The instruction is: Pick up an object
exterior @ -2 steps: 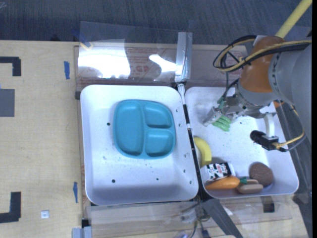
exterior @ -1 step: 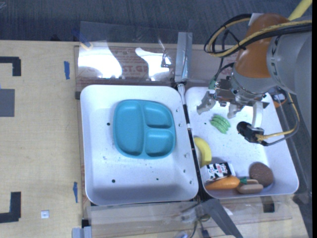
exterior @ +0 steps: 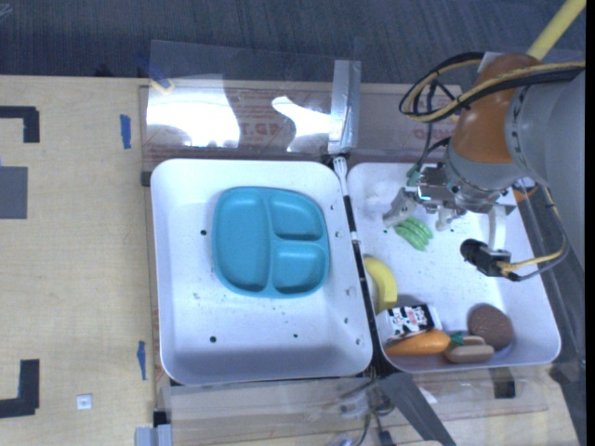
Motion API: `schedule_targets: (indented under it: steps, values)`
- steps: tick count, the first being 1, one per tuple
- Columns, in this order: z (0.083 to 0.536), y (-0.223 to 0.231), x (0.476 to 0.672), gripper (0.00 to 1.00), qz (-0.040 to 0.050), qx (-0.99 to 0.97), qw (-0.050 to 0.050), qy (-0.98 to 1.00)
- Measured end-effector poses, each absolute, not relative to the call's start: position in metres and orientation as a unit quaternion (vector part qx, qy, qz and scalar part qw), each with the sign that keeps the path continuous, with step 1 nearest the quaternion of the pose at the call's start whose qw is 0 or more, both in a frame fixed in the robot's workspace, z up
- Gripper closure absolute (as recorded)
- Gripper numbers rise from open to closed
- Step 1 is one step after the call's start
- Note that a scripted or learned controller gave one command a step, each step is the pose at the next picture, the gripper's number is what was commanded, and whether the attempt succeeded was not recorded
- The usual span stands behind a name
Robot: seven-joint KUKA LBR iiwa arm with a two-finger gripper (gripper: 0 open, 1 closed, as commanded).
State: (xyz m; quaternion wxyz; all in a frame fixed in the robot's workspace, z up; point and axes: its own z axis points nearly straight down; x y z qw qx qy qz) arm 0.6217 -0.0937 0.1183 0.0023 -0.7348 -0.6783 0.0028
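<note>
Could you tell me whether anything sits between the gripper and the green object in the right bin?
Nothing visible does. The gripper hangs directly over the green object, near the right bin's far end; the banana lies apart, nearer the camera.

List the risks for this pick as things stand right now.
1. The gripper sits right over the green item near the right bin's far wall; an off-centre close might push it away rather than grasp it.
2. The banana, card box, carrot and brown object crowd the near side, so a pick there may catch neighbours.
</note>
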Motion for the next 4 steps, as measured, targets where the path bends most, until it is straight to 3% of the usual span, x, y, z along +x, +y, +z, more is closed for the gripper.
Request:
schedule_targets:
  steps: [1,2,3,4]
  values:
    - [0.087,-0.091,0.63,0.0,-0.001,-0.744,-0.001,-0.668]
    - [0.09,-0.096,0.593,0.0,0.0008,-0.763,0.001,-0.647]
    - [0.09,-0.096,0.593,0.0,0.001,-0.763,0.001,-0.647]
    - [0.086,-0.102,0.643,0.0,-0.0012,-0.722,-0.002,-0.692]
